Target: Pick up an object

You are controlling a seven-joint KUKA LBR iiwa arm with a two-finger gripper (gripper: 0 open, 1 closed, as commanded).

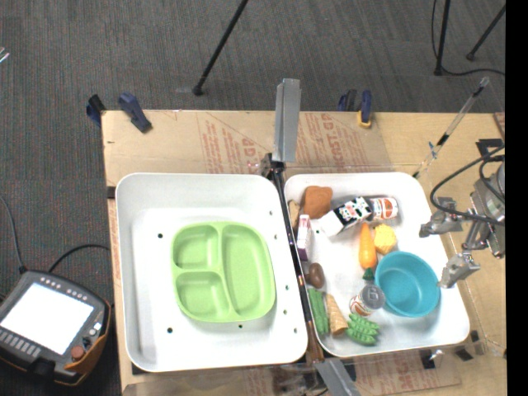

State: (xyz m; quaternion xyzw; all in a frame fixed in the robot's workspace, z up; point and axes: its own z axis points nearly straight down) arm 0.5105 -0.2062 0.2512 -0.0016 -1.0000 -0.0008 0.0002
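Note:
The right bin (412, 184) holds several toy items: a blue bowl (406, 284), an orange carrot (367, 247), a yellow piece (385, 239), a black-and-white milk carton (352, 212), a lying can (384, 209), a brown bread piece (317, 198), a small upright can (366, 300) and a green leafy toy (361, 328). My gripper (442, 252) hangs at the bin's right edge, just right of the blue bowl. Its two fingers stand apart, open, with nothing between them.
The left bin (140, 221) holds a green divided plate (223, 271). A grey metal post (287, 130) rises behind the gap between the bins. Cables run beside the arm at the right. A teach pendant (48, 324) lies on the floor at lower left.

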